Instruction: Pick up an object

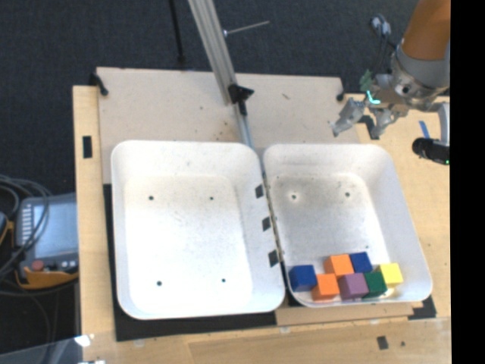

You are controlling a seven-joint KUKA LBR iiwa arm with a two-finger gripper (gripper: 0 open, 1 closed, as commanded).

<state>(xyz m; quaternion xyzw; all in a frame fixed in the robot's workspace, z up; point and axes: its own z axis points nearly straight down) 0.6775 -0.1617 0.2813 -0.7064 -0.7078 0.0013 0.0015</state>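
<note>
Blocks (345,275), coloured, unlabelled: clustered in right bin's (394,196) near corner. Gripper (364,124) above far rim, fingers apart, holding nothing.

1. We see dark carpet floor (303,21) around a wooden bench (83,203).
2. A pale board (167,105) lies on the bench.
3. A slanted aluminium rail (212,40) crosses it.
4. A handheld control unit (45,241) with cables sits left.

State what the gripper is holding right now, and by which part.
Nothing is held. The gripper hangs above the far rim of the right bin, with nothing between its fingers; the blocks lie at the near end.
</note>
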